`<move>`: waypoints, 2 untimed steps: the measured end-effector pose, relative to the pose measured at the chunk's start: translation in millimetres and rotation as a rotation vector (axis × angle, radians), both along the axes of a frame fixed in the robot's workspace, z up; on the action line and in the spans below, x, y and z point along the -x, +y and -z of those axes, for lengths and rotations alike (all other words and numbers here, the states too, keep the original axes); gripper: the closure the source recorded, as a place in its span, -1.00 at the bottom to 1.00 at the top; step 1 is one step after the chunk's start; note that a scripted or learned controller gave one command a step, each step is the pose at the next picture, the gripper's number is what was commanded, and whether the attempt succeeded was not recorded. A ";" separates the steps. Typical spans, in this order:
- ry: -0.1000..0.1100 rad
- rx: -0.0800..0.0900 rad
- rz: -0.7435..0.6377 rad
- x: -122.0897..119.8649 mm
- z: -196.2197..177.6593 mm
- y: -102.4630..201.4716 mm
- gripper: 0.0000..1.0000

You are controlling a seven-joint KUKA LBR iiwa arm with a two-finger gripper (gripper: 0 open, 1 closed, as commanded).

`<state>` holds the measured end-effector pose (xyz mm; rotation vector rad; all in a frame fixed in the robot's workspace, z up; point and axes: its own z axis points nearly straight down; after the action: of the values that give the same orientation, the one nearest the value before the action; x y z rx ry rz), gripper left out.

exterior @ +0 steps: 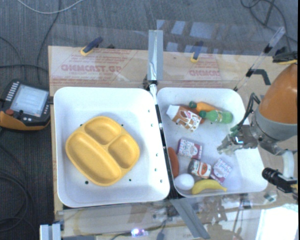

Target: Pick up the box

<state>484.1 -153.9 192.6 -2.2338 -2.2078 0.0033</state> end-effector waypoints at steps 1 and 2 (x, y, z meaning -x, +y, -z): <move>0.000 0.000 0.000 0.1 0.1 0.0 -1.00; -0.018 0.003 0.004 -54.8 92.6 33.7 -1.00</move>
<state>539.0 -120.1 100.0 -2.2487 -2.2134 -0.0133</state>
